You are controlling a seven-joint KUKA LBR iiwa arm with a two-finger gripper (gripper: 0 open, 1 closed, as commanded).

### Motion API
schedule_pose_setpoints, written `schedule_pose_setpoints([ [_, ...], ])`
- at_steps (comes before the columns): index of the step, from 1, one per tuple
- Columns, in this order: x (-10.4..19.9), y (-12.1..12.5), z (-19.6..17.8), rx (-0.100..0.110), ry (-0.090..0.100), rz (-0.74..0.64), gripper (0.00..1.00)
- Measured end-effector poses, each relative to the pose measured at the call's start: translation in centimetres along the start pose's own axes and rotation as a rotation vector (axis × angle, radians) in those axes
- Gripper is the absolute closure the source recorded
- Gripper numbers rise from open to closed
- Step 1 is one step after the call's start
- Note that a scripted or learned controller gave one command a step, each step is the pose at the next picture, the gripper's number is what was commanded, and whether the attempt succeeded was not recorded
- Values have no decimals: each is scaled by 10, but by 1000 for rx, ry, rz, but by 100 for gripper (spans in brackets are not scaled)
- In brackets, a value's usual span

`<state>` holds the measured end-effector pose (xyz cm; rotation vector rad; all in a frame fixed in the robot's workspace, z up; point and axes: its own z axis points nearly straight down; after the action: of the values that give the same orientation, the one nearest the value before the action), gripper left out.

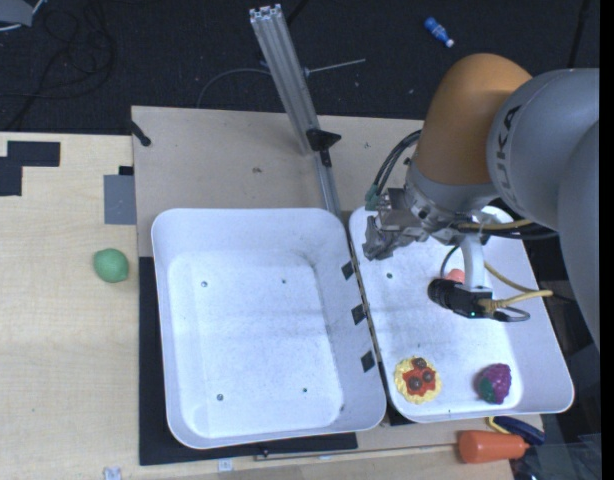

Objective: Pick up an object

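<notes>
My gripper [379, 236] hangs over the upper left corner of the right bin [542, 388], close to the wall between the two bins. Nothing shows in its grasp. A yellow toy with red spots [417, 379] lies at the right bin's front left, and a purple grape bunch [494, 382] lies to its right. A small red-orange piece [453, 275] peeks out beside a black part [465, 299] hanging below the wrist. The grey arm with its orange band [472, 118] covers the bin's back right.
The left bin [165, 230] sits beside the right one. A green ball [112, 265] rests on the bench to the far left. An orange carrot-like toy [490, 446] lies outside the right bin's front edge. A metal rail [292, 78] slants behind the bins.
</notes>
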<state>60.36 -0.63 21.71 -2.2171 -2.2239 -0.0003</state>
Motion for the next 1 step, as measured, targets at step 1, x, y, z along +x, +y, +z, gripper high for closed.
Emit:
schedule_pose_setpoints([
  [1, 39, -20, -6, -1, 0, 1, 100],
])
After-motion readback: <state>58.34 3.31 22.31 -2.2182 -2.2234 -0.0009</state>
